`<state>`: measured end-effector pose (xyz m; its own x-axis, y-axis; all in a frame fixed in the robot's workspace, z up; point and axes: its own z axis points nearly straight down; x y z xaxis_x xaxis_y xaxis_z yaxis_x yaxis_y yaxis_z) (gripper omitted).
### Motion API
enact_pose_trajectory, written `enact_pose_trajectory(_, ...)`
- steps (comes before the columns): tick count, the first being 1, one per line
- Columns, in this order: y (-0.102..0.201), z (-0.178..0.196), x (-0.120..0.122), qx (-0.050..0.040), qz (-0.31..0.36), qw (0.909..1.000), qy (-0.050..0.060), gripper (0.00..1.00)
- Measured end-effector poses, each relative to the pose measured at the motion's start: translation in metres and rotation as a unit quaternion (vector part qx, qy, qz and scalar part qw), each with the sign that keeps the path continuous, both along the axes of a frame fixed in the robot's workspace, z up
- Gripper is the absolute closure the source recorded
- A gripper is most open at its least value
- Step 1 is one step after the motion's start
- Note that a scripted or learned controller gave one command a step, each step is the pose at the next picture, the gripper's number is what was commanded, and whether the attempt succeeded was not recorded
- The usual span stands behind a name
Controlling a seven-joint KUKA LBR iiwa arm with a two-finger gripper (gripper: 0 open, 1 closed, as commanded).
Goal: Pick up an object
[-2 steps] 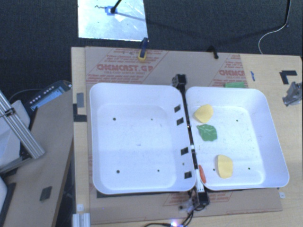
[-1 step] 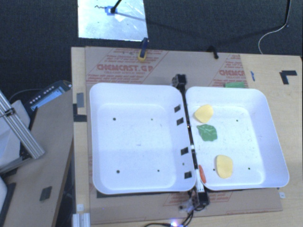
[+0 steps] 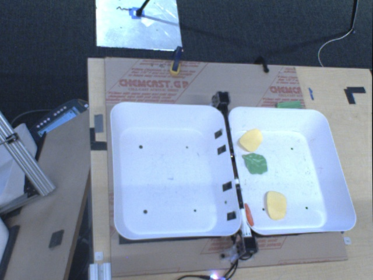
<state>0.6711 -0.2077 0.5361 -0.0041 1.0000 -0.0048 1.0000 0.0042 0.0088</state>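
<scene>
Status: pick not yet begun, by my reading. All candidate objs lie loose in the right bin; nothing is lifted or gripped. Gripper state: cannot tell from this feed, so I log it as unknown rather than guess.

Contents, right bin:
- yellow piece, far, near the bin's left wall.
- green piece, just nearer than the above, close to it but apart as far as I can see.
- yellow piece, near, well apart from the other two, with clear floor around it.
- small red item, tight against the left wall at the near corner.

Left bin: bare white floor w/ a few dark dots.

Next move, my judgement: approach from above and close on one obj. The near yellow piece looks the easiest target, since it has room on all sides. The red item is a poor choice because the wall crowds it. The far yellow/green pair risks a double contact.

Hard to make out: all pieces look flat and low, and I cannot tell thickness or material. Identity of the red item is unclear because it is too small. Black clips along the seam between the bins partly obscure the walls there.
</scene>
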Motion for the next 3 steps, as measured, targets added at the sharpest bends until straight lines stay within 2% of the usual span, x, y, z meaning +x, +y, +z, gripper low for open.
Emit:
enact_pose_trajectory(1, 0.078, -0.192, -0.003, 0.0052, 0.003, 0.9999, 0.011, 1.0)
enact_pose_trajectory(2, 0.08, -0.03, -0.016, 0.0001, 0.001, 1.0, -0.006, 1.0)
enact_pose_trajectory(3, 0.177, -0.078, -0.018, 0.0041, 0.005, 1.0, 0.005, 1.0)
